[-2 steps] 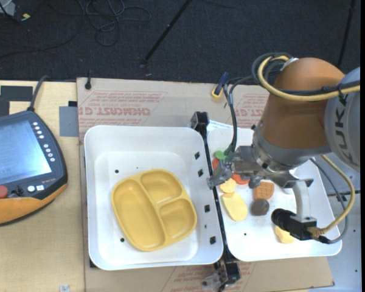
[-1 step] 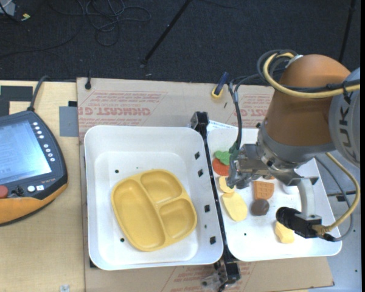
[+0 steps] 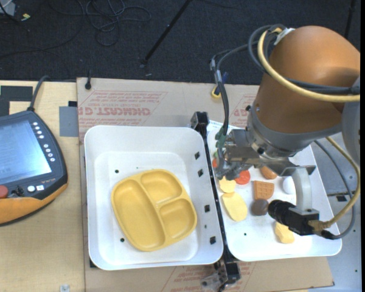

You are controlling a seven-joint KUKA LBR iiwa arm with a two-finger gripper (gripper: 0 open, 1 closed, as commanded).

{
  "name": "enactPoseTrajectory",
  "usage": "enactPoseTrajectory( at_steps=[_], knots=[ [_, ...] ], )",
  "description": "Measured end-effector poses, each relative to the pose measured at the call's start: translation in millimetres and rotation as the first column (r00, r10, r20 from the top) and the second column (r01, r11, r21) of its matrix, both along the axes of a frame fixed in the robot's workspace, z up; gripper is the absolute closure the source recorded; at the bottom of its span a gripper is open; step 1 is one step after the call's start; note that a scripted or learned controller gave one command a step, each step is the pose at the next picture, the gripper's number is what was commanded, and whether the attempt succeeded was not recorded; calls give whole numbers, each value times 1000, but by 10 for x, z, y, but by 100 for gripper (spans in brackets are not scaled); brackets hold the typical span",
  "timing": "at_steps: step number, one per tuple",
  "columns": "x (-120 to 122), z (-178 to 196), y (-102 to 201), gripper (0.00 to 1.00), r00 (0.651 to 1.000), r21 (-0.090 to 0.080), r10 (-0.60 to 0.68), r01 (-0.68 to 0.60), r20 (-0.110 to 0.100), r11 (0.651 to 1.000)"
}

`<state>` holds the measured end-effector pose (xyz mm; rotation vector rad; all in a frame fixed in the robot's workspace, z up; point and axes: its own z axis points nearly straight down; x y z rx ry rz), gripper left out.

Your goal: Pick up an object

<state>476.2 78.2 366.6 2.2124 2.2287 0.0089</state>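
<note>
- Two white bins sit side by side on the counter [image 3: 24,248]: the left bin [image 3: 103,248] and the right bin [image 3: 255,251].
- Nearest in the right bin, a pale yellow chunk [image 3: 284,234] lies by the front right, just beside a black fitting [image 3: 290,215] with a cable that crosses above it.
- A yellow oval piece [image 3: 235,207] lies near the bin's left wall, its long axis running from near right to far left, roughly along the wall.
- Just right of it sits one dark brown lump [image 3: 259,208].
- Behind these come one small yellow piece [image 3: 227,187], touching the oval's far end, and one tan square cracker [image 3: 263,190], lying flat.
- Further back lie one red round piece [image 3: 242,177], one orange-brown lump [image 3: 268,173] and one white egg-like shape [image 3: 288,184].
- That makes about eight small things in the right bin, clustered in its left half.
- The left bin holds one yellow tray [image 3: 153,208] with three compartments, its long axis slanting from near left to far right.
- The hand [image 3: 226,158] hangs low over the far left part of the right bin, just above the red piece; whether it is open or closed cannot be told, as the arm's bulk hides much of it.
- One grey tablet [image 3: 21,154] with an orange underside rests on the counter, well left of the bins.
</note>
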Motion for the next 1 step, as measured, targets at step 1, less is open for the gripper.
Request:
enactPoseTrajectory(
  at_steps=[1],
  knots=[
    [3,961,364,100,1000,-1,-3,3,3,1000]
  ],
)
